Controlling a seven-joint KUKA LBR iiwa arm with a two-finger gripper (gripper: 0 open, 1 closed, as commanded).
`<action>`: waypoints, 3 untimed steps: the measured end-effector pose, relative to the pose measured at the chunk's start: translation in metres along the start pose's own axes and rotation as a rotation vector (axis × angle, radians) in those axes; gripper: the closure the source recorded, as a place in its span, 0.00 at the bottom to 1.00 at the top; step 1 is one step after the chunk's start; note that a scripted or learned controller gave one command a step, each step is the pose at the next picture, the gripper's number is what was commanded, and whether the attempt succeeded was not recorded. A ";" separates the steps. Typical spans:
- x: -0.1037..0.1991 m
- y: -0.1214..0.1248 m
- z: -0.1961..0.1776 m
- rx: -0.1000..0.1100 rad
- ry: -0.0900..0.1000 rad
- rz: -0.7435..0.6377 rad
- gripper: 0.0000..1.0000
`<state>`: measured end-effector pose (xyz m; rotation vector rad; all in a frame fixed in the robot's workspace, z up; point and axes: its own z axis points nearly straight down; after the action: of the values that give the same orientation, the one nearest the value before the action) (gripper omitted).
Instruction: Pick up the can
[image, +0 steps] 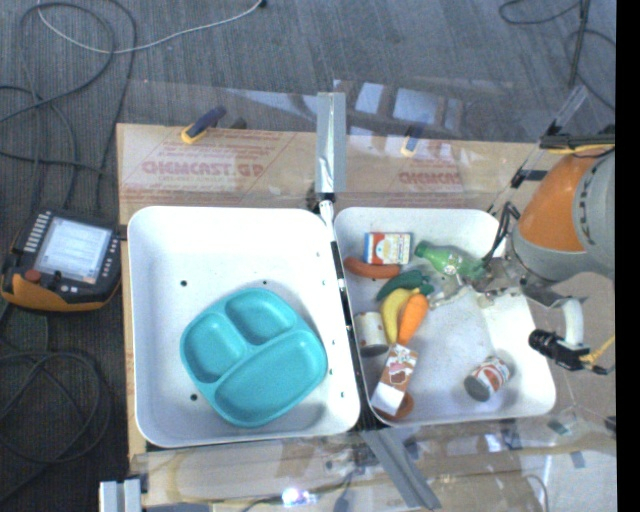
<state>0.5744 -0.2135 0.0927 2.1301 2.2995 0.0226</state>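
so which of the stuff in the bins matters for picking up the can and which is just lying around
Job: red and white metal can on its side; gripper.

Lying about: teal divided plastic plate; orange carrot; yellow banana; green bottle; red sausage.

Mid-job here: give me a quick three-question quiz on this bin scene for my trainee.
1. True or false: the can lies on its side in the right bin.
2. What sits in the left bin? A) a red bowl B) a teal divided plate C) a mug
3. Fill in: the carrot lies right beside the ____.

Key: 1 true. 2 B, the plate. 3 banana.
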 end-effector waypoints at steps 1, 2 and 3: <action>0.005 -0.079 -0.003 -0.005 -0.002 -0.012 0.00; -0.006 -0.087 0.000 0.006 -0.011 -0.567 0.00; -0.006 -0.084 -0.010 -0.003 -0.017 -0.567 1.00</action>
<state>0.4910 -0.2258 0.1014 1.3944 2.7873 0.0033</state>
